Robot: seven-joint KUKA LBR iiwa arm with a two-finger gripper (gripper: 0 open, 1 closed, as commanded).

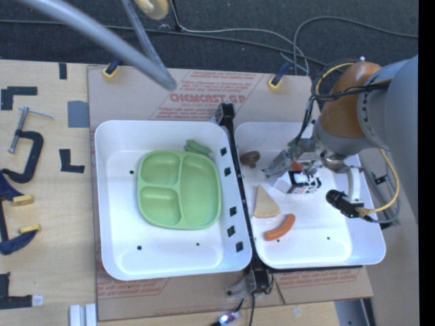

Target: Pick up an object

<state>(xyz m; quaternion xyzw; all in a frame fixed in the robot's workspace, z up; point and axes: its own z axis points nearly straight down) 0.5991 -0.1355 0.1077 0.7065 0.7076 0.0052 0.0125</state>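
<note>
**Arm over the right bin, three food items on its floor**

On a pale wooden bench, seen from above at a slant, two shallow white bins sit side by side on a sheet of brown cardboard printed with red lettering. Yellow clamps pin the cardboard's far corners, and black cables trail across the dark floor beyond. A black C-clamp lies on the bench at left, with blue-handled clamps near the edge below it.

The left bin carries a green divided tray, with a small green item touching its far rim.

The grey arm, orange band above the wrist, reaches into the right bin. Its gripper hangs low over the bin's far half; whether it is released or clenched cannot be told from this angle. Near it on the bin floor lie a small brown object by the divider, a pale wedge and an orange sausage-shaped piece, the last two just beside each other.
</note>
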